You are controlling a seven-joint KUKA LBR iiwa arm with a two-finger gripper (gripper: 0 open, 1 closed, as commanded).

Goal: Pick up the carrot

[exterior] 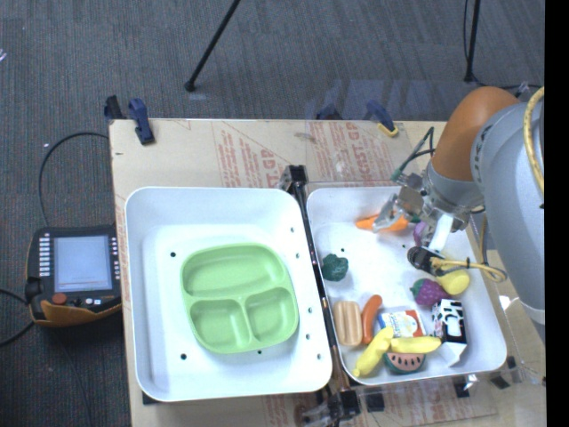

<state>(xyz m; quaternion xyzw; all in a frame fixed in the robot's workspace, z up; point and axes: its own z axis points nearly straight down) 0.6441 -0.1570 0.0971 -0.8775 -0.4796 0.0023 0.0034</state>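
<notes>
Jaws first — they sit low over the far end of the right bin (494, 327), hanging from the gripper (397, 213), and whether they are apart or together I cannot tell; the metal there is a small blur from this slant. Right at their tip lies the carrot (380, 223), an orange sliver on the bin floor, stretched left to right near the far wall. It looks to be touching or just beside the tip, but nothing shows it lifted or pinched, so call it unheld.

So the step in hand, by my reading, is the close approach — the reach is made, the grasp is not yet proven. Next up calls for the jaws to straddle the carrot across its narrow width, close, then rise straight up.

Moving outward: a dark green broccoli piece (335, 266) sits toward the bin's left wall, well apart from the action. Nearer the camera there's a crowd — hot dog bun (348, 322), red sausage (371, 308), banana (374, 352), watermelon slice (405, 361), a small carton (450, 320), purple grapes (427, 291) and a lemon (455, 282) — none of it crowding the carrot.

Over in the left bin (147, 238), a green divided plate (238, 296) rests alone. Beyond the table's (204, 149) left edge, a control pendant (78, 272) lies on the floor.
</notes>
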